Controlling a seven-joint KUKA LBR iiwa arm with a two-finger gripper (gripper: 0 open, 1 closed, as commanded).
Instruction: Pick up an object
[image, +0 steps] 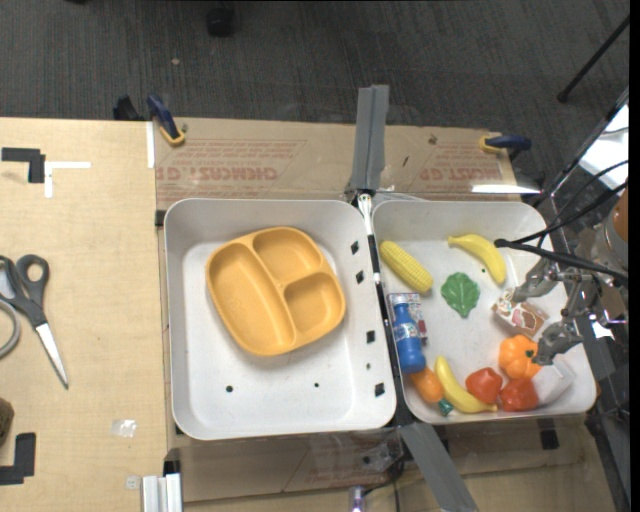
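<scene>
While the gripper (540, 315) hangs over the right bin (420, 222), its fingers spread and pinching nothing, no object is yet secured.
The nearest candidates, a small packet (520, 317) and an orange pepper (517, 356), lie crowded against red pieces (500, 388) and a banana (456, 385); a descent here could likely strike two items, pushing them aside or closing on nothing.
</scene>
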